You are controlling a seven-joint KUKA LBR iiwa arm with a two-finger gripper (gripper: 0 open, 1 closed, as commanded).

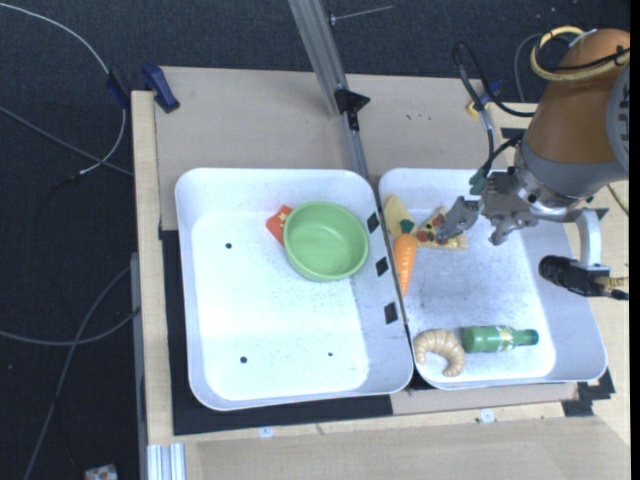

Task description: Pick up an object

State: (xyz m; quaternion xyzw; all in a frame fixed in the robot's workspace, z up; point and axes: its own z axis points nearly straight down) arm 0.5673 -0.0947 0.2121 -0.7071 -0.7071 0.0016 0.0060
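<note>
One grey arm angled over the right bin (560,368), pincer (480,224) spread apart above bare floor.

You look down on a pale tan wooden bench top (250,118) that fills the middle of the frame, its front edge running along the bottom. Around it, at the left and across the top, lies dark blue-black speckled carpet floor (60,268). Thin grey cables (50,28) loop over that carpet in the upper left and down the left side. A blue clamp (160,86) grips the bench's upper left corner, and a second blue clamp (482,93) sits on its upper right edge. A slanted grey metal pole (315,28) crosses the top centre of the frame. A black mat (180,408) shows at the lower left of the bench. Light is even and soft.
</note>
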